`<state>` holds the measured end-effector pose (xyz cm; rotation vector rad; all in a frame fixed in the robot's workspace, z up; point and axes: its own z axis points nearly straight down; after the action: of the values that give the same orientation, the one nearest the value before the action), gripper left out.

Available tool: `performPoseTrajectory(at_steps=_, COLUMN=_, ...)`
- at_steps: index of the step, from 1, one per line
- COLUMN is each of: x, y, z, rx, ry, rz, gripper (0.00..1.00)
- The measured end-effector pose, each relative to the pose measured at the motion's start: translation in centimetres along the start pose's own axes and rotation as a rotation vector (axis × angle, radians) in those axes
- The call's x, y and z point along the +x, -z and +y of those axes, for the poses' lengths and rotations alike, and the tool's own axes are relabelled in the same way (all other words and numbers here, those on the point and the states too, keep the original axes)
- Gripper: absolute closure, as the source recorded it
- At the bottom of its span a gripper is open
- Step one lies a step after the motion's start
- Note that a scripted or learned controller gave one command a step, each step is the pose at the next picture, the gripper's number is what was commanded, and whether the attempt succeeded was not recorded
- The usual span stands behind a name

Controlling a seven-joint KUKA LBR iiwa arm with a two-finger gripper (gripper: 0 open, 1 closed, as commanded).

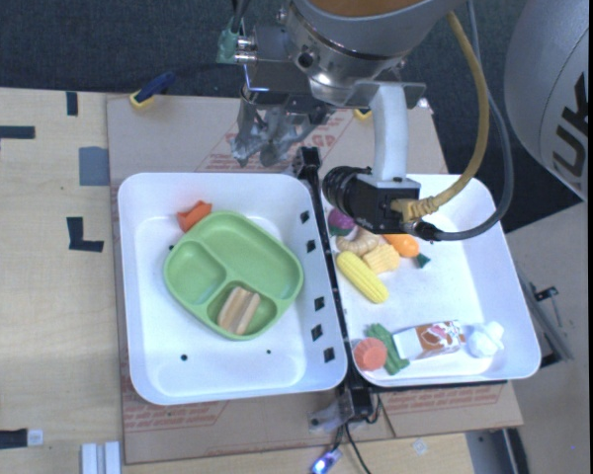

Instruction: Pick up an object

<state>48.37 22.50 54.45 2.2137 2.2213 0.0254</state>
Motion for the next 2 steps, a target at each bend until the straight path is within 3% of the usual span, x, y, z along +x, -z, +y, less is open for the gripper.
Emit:
performPoseTrajectory(at_steps=1, x=-0.4, y=-16.7, z=-0.5, rx=0.033, ry=-0.003, rz=-0.017, gripper=1.00)
performPoseTrajectory(at_steps=2, x=-2.7, y=0.1, z=0.0, rx=-0.001, ry=-0.002, rz=-0.001, gripper=1.00)
